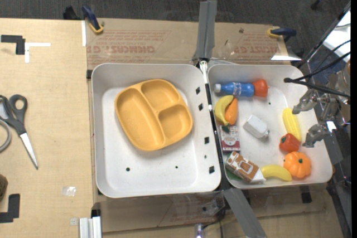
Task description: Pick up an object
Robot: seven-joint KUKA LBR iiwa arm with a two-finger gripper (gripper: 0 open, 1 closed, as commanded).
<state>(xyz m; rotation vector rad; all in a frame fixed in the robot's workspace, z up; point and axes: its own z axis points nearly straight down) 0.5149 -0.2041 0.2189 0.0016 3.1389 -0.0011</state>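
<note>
The right bin (pixel 279 71) holds several toy foods. Among them are a blue bottle (pixel 237 88) with a red cap, a banana (pixel 222 109) beside a carrot (pixel 232 111), a white block (pixel 256 126), a corn cob (pixel 291 122), a red pepper (pixel 288 143), an orange pumpkin (pixel 297 164), a second banana (pixel 276 173) and a brown carton (pixel 244 168). My gripper (pixel 309 119) hangs over the bin's right rim, just right of the corn cob. It is open, with nothing between its fingers (pixel 305 102).
The left bin (pixel 106 175) holds a yellow divided plate (pixel 153 114). A small red packet (pixel 230 139) lies near the divider between the bins. Scissors (pixel 19 125) lie on the bench at the far left. Cables and arm parts crowd the right edge.
</note>
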